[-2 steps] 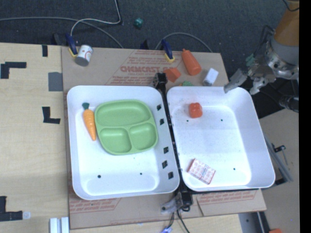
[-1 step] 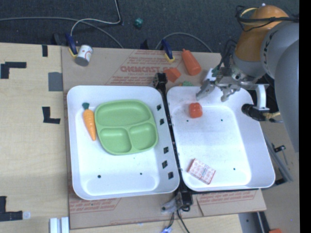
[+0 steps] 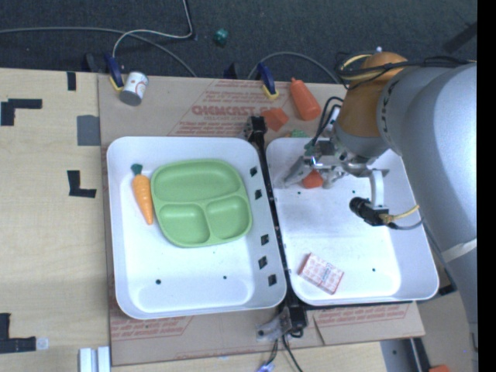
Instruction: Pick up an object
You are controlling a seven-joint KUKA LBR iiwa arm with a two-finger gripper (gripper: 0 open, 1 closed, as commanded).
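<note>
My gripper [image 3: 311, 170] hangs low over the far left part of the right bin [image 3: 403, 277], its fingers spread apart. A small red-orange object [image 3: 311, 181] lies on the bin floor in the gap between the fingers, and I cannot tell whether they touch it. A pink patterned packet [image 3: 321, 273] lies near the right bin's front edge. In the left bin [image 3: 186, 297] a toy carrot [image 3: 142, 196] lies beside a green divided plate [image 3: 203, 202].
An orange cylinder [image 3: 304, 99] and a smaller orange piece [image 3: 277, 118] lie on the cardboard behind the right bin. A white can [image 3: 134, 86] sits at the back left. The arm's grey body [image 3: 442, 146] covers the right bin's far right side.
</note>
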